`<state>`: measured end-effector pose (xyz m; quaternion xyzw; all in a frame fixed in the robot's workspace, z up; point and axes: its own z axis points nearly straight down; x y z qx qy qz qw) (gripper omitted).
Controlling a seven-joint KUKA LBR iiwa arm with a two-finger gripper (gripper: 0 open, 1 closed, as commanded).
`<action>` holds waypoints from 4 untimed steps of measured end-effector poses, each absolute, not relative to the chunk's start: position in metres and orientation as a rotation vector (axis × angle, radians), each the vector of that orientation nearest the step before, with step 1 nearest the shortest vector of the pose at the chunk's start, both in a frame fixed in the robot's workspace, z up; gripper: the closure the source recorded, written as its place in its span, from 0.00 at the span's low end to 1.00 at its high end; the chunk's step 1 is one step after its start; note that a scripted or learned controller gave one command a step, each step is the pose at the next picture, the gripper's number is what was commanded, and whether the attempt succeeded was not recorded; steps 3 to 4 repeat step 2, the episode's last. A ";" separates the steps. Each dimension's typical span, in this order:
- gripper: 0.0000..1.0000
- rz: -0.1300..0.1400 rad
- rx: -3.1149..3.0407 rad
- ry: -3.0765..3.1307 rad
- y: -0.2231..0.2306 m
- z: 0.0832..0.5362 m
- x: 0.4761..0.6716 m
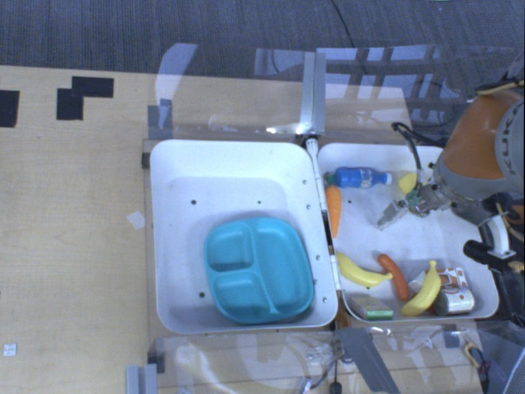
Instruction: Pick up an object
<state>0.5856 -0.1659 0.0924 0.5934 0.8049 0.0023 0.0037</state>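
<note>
Gripper (pixel 399 209) is hovering mid right bin (pixel 361 245), jaws apart, gripping nothing. Blue bottle (pixel 358 176) is lying near the far edge; closing here risks grabbing air.

No legible text anywhere; blue bottle (pixel 359 176) label near carrot (pixel 333 210) too small to read; printed can (pixel 456 290) beside right banana (pixel 426 290) blurred; green packet (pixel 376 309) below left banana (pixel 362 270) unreadable
</note>
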 end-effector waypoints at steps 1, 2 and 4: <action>1.00 0.015 1.855 2.517 -0.165 0.104 0.588; 1.00 0.006 1.992 2.420 -0.173 0.211 0.553; 1.00 0.006 1.992 2.420 -0.173 0.211 0.553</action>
